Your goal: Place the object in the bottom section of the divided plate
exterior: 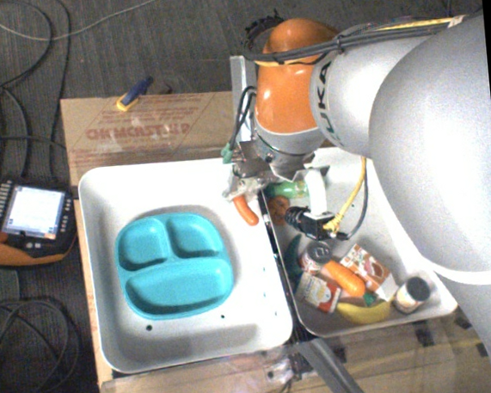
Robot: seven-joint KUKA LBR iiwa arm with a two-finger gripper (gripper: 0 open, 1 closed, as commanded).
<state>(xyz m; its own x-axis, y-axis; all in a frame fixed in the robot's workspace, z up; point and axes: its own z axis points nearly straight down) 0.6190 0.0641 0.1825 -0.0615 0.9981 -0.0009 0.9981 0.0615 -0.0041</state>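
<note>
Grey arm (430, 139) bent down over bins; tool (244, 196) grips orange sausage (246, 209) beside blue plate (176, 264).

The grey arm (421, 140) comes in from the right, bulky and close to the camera; its orange band (290, 79) sits above the wrist, which points downward. The gripper (244, 196) hangs low, its fingers pinching a small orange object (247, 210).

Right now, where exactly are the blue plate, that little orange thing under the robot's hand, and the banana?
divided plate (176, 265), camera view, on its wide bottom section.
orange object (246, 209), camera view, on its middle, below the gripper (246, 185).
banana (364, 311), camera view, on its curved yellow body.
</note>
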